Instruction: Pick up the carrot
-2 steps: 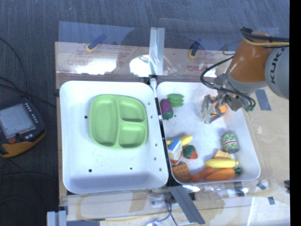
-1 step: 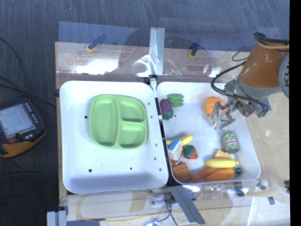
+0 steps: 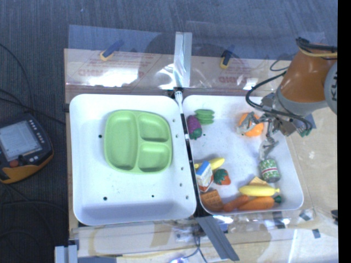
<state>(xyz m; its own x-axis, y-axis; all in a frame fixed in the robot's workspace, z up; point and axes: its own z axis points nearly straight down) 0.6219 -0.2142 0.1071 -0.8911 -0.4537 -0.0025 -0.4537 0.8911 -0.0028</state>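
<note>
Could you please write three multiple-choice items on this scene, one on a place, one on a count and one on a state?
1. Where does the carrot lie?
A. Along the near edge of the right bin
B. On the green plate
C. On the bench outside both bins

2. How many compartments does the green plate have?
A. Two
B. Three
C. Five

3. How does the gripper stand to the carrot?
A. It holds the carrot between its fingers
B. It is above the right bin's far side, apart from the carrot
C. It presses the carrot against the plate

Answers:
1. A, the orange carrot lies by the front wall of the right bin, just under the banana.
2. B, one long section and two smaller ones show.
3. B, the gripper sits near the green can, with the carrot lying farther forward.
</note>
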